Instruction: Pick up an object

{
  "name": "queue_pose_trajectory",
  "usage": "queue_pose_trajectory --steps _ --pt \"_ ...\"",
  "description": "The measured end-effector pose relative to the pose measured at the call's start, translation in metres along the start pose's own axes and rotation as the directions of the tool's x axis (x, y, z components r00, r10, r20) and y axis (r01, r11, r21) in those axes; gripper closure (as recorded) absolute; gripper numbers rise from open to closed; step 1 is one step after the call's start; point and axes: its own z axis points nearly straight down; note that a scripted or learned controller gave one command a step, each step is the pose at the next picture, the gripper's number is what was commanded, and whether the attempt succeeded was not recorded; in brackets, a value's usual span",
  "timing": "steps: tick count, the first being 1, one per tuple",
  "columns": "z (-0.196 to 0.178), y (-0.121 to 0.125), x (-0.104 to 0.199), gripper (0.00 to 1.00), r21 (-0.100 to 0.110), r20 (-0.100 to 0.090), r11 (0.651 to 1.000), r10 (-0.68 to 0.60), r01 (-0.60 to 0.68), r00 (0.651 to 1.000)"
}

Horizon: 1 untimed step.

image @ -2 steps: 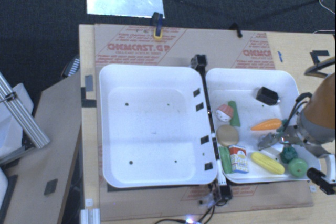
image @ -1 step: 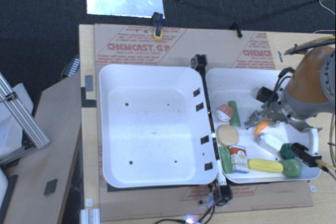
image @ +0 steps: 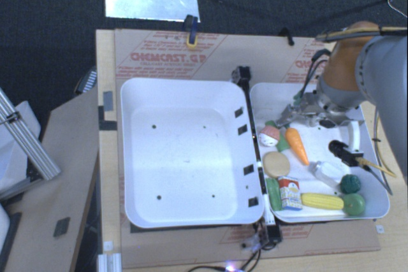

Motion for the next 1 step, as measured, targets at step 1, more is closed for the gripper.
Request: queue_pose_trajectory --steps 1 --pt "-0.0106 -0.0028 -0.0030 1.00 0.003 0.000 1.000 0.005 -0.005 1.000"
